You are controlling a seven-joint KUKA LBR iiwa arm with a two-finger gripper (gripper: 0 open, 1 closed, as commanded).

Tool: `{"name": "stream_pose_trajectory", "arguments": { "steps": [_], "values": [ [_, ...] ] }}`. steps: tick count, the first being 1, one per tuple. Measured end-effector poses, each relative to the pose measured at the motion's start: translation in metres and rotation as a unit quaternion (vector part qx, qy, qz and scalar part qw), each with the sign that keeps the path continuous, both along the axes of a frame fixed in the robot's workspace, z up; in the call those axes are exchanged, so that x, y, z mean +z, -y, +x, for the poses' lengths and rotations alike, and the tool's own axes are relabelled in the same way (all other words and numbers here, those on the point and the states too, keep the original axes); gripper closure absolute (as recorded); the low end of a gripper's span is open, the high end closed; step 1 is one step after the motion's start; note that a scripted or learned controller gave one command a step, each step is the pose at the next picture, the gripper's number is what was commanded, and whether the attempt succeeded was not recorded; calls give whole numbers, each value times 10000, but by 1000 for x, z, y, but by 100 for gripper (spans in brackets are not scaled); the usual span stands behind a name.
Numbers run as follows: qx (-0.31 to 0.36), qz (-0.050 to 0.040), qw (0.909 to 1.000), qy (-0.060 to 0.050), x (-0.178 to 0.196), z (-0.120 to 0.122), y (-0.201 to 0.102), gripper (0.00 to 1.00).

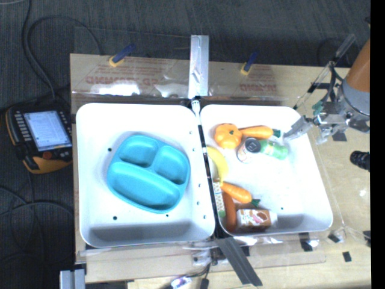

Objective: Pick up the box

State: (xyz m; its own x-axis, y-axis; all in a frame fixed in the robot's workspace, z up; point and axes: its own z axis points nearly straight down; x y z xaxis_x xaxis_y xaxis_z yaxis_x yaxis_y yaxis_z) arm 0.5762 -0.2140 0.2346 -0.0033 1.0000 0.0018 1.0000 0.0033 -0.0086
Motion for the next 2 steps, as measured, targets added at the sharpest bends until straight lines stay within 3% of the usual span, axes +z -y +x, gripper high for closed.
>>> {"name": "stream_pose_trajectory", "arguments": {
  "steps": [1,2],
  "values": [
    [1085,-16,9941,48,189,-21,9,0],
    [2619,-16,9651,49,200,-91,0,0]
  ]
}}
